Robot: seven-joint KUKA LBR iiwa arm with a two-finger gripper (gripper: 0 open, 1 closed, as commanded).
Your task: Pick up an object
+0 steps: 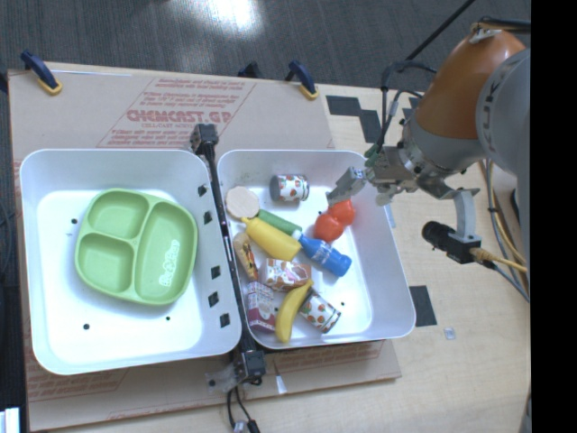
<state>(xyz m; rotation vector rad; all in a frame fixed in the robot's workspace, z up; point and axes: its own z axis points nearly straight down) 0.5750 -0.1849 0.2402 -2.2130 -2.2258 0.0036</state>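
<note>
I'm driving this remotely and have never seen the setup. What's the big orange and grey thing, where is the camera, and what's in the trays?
The single camera looks down at a slant on two white bins. The orange and grey shape is a robot arm reaching in from the right; its gripper hangs above the right bin, close over a red object. That bin also holds a blue bottle, a banana, a yellow bottle and small cans. The left bin holds a green divided plate. Nothing shows between the gripper's fingers.
</note>
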